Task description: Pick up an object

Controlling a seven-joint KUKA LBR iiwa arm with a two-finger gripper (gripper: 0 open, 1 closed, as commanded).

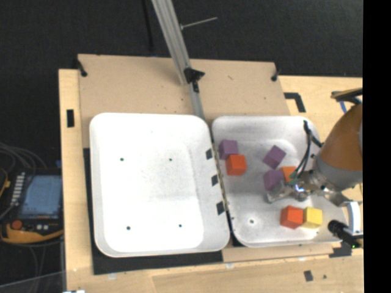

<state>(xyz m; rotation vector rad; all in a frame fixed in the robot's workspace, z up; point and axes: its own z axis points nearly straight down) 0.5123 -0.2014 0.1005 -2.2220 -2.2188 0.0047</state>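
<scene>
Grey arm with orange band is reaching in from the right over the right-hand shallow white bin. Gripper is hanging low beside a purple cube; finger spread cannot be told. An orange block is peeking out just right of that cube. Also lying in this bin: purple cube touching orange cube at left, purple cube farther back, orange cube against yellow cube near front. Left-hand white bin is sitting alongside.

Six small foam cubes lay in the right shallow white plastic bin, right of the left white bin.
</scene>
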